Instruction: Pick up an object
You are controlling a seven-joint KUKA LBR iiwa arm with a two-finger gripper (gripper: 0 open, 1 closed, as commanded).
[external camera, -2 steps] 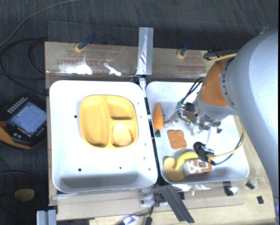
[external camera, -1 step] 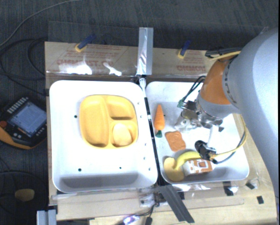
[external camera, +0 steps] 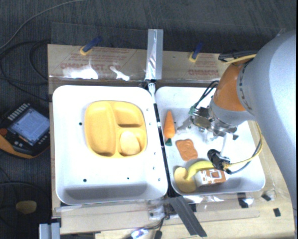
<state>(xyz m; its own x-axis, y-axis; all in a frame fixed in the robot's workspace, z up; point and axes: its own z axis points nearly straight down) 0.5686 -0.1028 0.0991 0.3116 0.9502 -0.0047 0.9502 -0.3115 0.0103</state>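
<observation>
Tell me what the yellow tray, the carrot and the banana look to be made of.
Yellow tray: likely moulded plastic, smooth with a soft sheen; its compartments have rounded, formed edges.
Carrot: probably toy plastic; an even orange colour and a smooth surface.
Banana: seems plastic or rubber too; uniform pale yellow and slightly glossy, though real fruit can't be ruled out.

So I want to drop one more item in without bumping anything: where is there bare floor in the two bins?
Left bin: a bare strip along the near wall, in front of the yellow tray. Right bin: crowded. The carrot, orange biscuit, banana and small carton fill its left and near parts, and the arm covers the middle.
</observation>
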